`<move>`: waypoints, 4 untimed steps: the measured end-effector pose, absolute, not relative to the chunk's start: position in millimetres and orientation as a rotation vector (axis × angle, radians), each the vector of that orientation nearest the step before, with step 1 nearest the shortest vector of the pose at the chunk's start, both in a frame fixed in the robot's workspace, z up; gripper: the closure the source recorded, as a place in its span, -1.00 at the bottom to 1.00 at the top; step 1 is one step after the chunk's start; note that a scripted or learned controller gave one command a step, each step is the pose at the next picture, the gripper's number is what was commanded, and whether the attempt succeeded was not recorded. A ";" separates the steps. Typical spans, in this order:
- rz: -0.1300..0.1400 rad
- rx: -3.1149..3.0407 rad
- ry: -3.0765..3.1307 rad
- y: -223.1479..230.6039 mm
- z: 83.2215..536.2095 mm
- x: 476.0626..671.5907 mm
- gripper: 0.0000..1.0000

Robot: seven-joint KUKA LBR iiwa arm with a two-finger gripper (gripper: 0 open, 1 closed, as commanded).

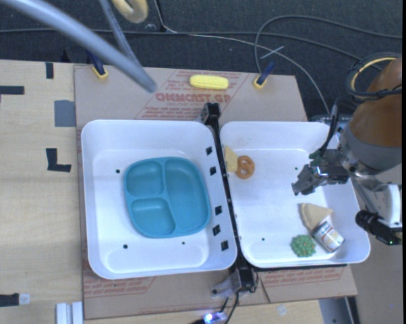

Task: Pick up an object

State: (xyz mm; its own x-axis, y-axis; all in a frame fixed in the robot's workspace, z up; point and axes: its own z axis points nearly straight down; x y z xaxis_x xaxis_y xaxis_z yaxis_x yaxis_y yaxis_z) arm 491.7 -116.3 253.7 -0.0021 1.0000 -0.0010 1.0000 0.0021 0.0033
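The surface (27,181) is pale wood with black marks, and on it lies a brown cardboard sheet (183,96) with red lettering, carrying two shallow white bins side by side. The left bin (95,201) holds a blue divided plate (166,197), which lies flat near the bin's middle with three compartments. The right bin (270,208) holds the smaller things. The arm (377,123), grey with an orange band, comes in from the right over the right bin's right rim, and its claw (309,181) hangs dark above the bin floor toward the right side; whether the claw stands apart or together I cannot tell, and nothing can be seen between its tips. Near of the claw, in the bin's near right corner, lies a tan wedge-shaped object (313,213), touching or just beside a small can (328,235) lying on its side. Just left of the can sits a green knobbly object (302,246). At the bin's far left, against the divider, a pretzel-shaped object (244,166) lies beside a small yellow piece (229,159). Beyond the bins, on the cardboard's far edge, rests a yellow oblong object (208,82).
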 end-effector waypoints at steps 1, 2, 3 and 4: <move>-0.001 2.217 2.228 -71.0 240.8 498.3 1.00; -0.003 2.218 2.229 -24.8 228.6 507.5 1.00; 0.000 2.214 2.233 39.2 228.0 516.8 1.00; -0.003 2.215 2.230 94.7 215.8 521.7 1.00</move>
